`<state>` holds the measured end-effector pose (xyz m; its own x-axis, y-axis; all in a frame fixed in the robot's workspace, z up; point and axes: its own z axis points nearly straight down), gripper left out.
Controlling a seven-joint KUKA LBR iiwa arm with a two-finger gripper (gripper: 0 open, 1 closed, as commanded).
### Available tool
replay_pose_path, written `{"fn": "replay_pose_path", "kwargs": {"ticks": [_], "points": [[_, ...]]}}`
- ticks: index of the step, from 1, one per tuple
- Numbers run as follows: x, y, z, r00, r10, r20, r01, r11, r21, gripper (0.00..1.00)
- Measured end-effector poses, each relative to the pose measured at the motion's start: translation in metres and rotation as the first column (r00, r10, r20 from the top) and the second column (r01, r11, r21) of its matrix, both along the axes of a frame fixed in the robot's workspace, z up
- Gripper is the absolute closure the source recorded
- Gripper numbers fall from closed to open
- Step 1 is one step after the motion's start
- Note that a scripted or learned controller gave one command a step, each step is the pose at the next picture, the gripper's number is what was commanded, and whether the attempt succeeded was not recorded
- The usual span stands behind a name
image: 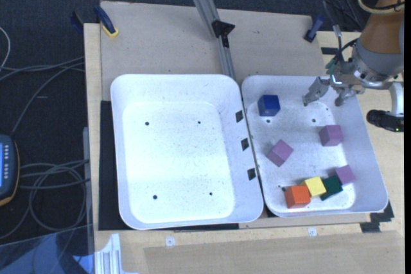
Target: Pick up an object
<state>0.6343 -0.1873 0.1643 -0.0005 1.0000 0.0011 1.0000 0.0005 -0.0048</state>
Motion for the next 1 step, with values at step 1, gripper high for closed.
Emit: {"fn": "replay_pose_path", "kwargs": {"ticks": [1], "points": [[-0.0021, 0.0074, -0.0614, 1.0, 0.001, -0.002, -0.001, 1.0, 0.001, 0.0]]}}
